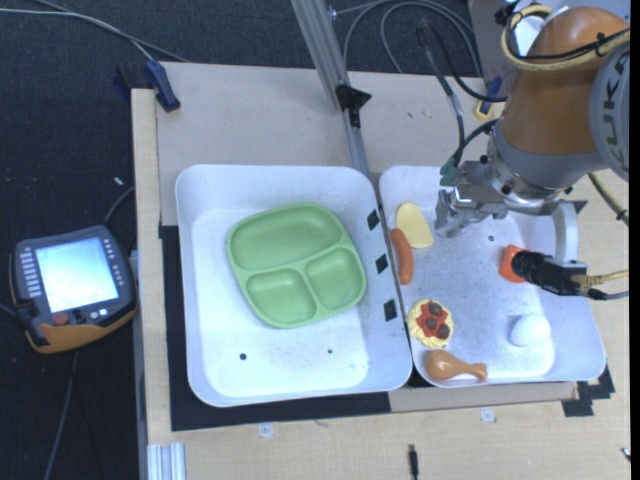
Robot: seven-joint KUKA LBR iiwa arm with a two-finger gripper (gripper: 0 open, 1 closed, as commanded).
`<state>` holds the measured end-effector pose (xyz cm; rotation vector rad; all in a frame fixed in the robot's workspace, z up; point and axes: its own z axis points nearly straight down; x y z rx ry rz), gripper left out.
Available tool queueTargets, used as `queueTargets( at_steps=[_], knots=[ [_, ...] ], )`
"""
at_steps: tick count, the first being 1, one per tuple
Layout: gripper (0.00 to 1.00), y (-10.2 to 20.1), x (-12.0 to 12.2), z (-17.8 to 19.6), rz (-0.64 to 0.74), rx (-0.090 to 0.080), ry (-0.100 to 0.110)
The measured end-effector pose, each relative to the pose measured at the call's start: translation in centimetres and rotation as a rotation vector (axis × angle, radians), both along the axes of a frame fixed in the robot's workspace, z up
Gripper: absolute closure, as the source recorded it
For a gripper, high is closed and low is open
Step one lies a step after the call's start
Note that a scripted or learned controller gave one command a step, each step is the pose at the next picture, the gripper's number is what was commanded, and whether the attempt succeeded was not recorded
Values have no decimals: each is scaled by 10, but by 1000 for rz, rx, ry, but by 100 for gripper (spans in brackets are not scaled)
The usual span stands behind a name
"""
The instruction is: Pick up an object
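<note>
right bin: shallow white plastic bin (560, 363); it holds every candidate you could pick. the arm's gripper (452, 208) hangs over its upper left part.
left bin: shallow white plastic bin (200, 268) holding a green three-compartment plastic plate (296, 264); nothing small to grasp there.
gripper: you cannot tell from this angle whether it is parted or closed. nothing shows in its grasp.
nearest target: pale yellow rounded toy food piece (414, 225), just beside the gripper, touching or nearly touching the orange-red toy sausage (402, 255) along the bin's left wall.
handling, judged: both look light, stiff, smooth plastic; expect slip. take the yellow piece across its narrow width; the wall crowds the sausage.
other items: small round toy pizza with red toppings (432, 322); tan toy drumstick (453, 368) at the front edge; white egg-shaped toy (529, 331), probably rolls.
</note>
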<state>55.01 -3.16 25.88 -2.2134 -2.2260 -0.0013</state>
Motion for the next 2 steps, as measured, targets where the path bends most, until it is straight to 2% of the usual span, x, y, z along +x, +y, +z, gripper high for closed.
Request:
queueTargets(
  at_steps=[1,2],
  knots=[
    [100,52,16,-2,1,-1,-3],
    [100,101,22,-22,0,-1,2]
  ],
)
